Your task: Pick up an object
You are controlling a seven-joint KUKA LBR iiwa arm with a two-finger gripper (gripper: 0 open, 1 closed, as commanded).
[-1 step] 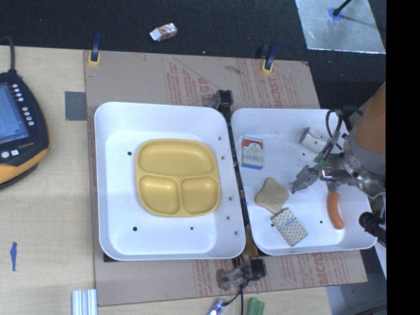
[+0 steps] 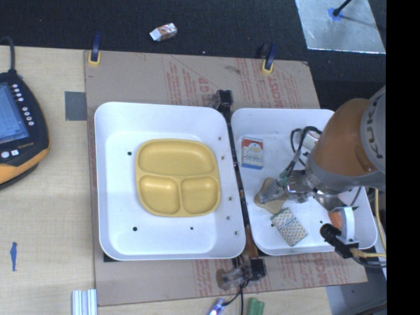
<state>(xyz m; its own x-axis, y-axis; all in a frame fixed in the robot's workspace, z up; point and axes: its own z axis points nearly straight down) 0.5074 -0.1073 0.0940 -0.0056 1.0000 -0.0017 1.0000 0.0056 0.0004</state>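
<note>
On the far left of the bench [image 2: 52, 241] sits a black and orange control pad [image 2: 16, 133]; it has no part in this job. Next comes the left bin [image 2: 111, 235], and in it lies a yellow plate [image 2: 177, 176] with three parts; it lies flat in the middle, well apart from the arm.

The right bin [image 2: 275, 120] holds the small things; a little white and red card [image 2: 252, 153] lies at its far left side; nearer, a brown crumpled thing [image 2: 269, 194] lies right by the claw [image 2: 283, 190]; just near of that is a small checked packet [image 2: 289, 228]. An orange and white thing [image 2: 341, 220] peeks out at the near right, partly under the arm.

The grey and orange arm [image 2: 341, 149] hangs over the right bin, and the claw is down low beside the brown thing; I cannot tell how wide the claw is, or if it has hold of anything.

To do this step well, I think the claw should sit square over the brown thing, go straight down, squeeze on its middle, and not bump the checked packet; then it should lift slowly.
</note>
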